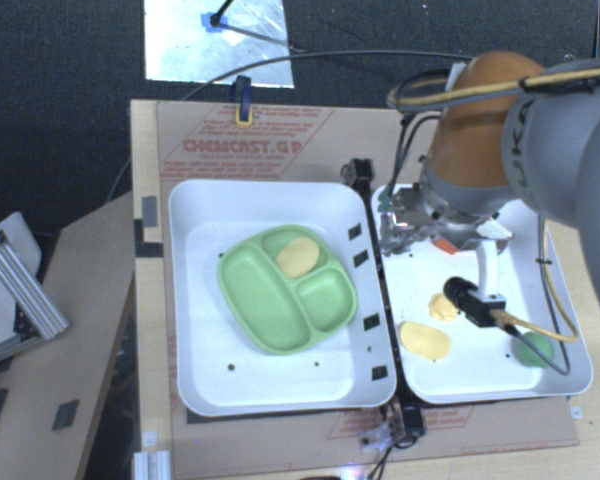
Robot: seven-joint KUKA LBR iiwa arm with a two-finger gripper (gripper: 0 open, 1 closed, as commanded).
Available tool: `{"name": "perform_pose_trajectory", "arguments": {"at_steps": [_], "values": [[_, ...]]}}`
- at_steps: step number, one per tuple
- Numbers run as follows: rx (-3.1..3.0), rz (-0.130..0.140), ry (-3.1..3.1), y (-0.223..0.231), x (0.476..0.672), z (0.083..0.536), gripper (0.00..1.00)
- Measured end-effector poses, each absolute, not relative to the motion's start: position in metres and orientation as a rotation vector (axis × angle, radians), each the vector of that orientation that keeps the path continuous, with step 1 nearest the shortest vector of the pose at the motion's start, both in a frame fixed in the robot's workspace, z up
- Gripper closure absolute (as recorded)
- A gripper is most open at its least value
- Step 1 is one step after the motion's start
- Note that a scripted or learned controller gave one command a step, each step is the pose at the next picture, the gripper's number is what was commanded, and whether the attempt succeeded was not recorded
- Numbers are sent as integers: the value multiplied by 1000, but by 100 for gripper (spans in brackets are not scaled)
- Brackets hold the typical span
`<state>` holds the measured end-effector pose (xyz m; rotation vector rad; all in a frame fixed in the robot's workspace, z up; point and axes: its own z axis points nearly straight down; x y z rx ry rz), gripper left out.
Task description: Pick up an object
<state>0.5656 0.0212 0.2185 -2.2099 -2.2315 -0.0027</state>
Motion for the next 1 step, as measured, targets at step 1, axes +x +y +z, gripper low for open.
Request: {"name": "perform_pose_trajectory", "arguments": {"at_steps": [1], "values": [[-2210,-4,-2232,67,560,227,100]]}}
